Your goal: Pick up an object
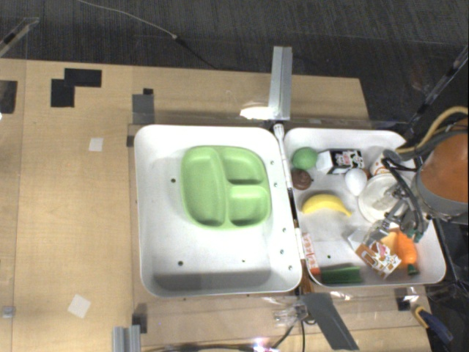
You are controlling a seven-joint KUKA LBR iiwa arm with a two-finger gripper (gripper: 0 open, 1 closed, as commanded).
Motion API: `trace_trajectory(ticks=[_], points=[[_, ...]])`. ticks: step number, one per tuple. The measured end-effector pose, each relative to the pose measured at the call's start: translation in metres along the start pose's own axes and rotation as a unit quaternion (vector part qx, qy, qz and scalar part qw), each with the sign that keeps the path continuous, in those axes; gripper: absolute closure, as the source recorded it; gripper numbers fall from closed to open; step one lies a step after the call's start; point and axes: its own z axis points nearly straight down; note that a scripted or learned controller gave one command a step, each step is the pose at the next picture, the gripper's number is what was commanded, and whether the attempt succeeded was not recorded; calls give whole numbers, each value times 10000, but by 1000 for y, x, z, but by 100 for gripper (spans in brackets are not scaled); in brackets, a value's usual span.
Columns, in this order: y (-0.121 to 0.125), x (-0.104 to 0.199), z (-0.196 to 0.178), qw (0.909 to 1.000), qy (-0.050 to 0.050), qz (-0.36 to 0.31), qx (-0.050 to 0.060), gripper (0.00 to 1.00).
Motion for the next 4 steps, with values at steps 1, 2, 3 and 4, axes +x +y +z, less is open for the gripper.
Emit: trace_trajectory(ticks=[1,2,3,4], points=[[4,2,0,10000,-22,2,6,0],[4,2,0,9999,-7,154,-2,0],[25,20,7,9996,96,250,-14,0],[32,38,19,9993,262,270,42,0]])
